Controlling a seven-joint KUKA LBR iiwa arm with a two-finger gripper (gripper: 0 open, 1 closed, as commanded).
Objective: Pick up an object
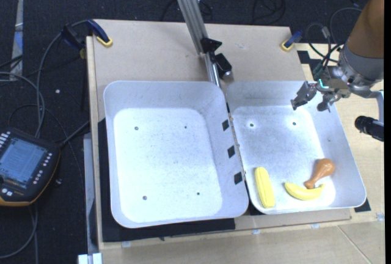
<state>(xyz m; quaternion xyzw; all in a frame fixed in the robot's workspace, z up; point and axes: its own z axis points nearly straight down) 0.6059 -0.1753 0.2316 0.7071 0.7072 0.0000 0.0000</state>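
- The hand [311, 98] hangs over the far right edge of the right bin [275, 134], fingers spread apart, nothing between them.
- At that bin's near edge lie a corn cob [264, 187], a banana [303, 191] and a brown drumstick [320, 172].
- The left bin [165, 153] sits beside it on the desk [153, 49].

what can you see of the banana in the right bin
The banana is a small yellow curved piece with a smooth, toy-like plastic look. It lies flat on the floor of the right bin, near the front right corner, its ends curling up toward the back. The brown drumstick-shaped piece sits right at its right end, seemingly touching it. The yellow corn cob lies to its left with a small gap between. The hand is over the bin's far edge, well away from it.
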